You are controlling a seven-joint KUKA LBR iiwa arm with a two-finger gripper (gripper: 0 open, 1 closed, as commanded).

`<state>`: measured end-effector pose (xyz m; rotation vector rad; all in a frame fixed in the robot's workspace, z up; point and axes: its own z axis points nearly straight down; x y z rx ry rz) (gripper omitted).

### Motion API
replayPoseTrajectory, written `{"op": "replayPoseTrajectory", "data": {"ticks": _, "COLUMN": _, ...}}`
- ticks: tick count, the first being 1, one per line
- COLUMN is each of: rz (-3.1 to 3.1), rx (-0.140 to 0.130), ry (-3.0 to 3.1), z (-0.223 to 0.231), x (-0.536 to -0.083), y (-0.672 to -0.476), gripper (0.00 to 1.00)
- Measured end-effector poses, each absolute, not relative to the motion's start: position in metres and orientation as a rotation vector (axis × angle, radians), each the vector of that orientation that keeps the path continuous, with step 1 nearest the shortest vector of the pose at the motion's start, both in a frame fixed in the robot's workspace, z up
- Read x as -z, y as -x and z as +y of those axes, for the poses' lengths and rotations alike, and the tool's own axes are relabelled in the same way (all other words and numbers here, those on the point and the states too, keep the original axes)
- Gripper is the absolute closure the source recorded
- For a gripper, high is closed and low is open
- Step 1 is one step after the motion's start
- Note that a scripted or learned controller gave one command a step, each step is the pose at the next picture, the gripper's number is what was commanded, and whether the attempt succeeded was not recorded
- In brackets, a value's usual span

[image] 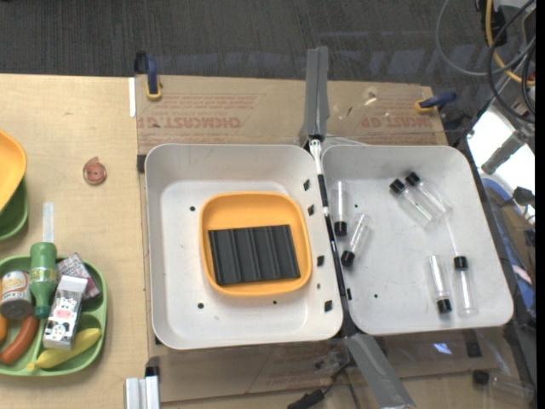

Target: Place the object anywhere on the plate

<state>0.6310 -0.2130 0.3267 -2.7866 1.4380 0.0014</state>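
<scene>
We see the yellow plate [255,252] sitting in the left bin [170,254], a little left of frame centre, with a dark ribbed insert [255,255] covering most of its floor. The things to move look like the clear vials with black caps scattered in the right bin [400,305]: two [339,209] [355,239] close to the divider at mid-frame, a pair [417,197] toward the upper right, and two more [439,283] [462,284] near the lower right. None lies on the plate yet, so we judge the pick has not begun.

Of the pincer we cannot tell whether it is released or clenched.

To do this step well, we would choose a vial lying apart from its neighbours, such as the one nearest the divider, and close across its narrow body rather than along its length. These tubes are smooth and round, so we expect them to roll or slip. We would centre the grasp on the body, lift clear of the bin wall, and release low over the ribbed insert so the vial settles rather than bounces out.
</scene>
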Motion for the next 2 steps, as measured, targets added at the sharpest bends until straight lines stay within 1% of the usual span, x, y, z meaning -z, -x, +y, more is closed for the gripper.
{"op": "replayPoseTrajectory", "data": {"ticks": 1, "rz": 0.861, "rx": 0.0, "ry": 3.017, "z": -0.194, "x": -0.284, "y": -0.66, "gripper": 0.0}}
{"op": "replayPoseTrajectory", "data": {"ticks": 2, "rz": 0.313, "rx": 0.003, "ry": 3.122, "z": -0.219, "x": -0.219, "y": -0.66, "gripper": 0.0}}
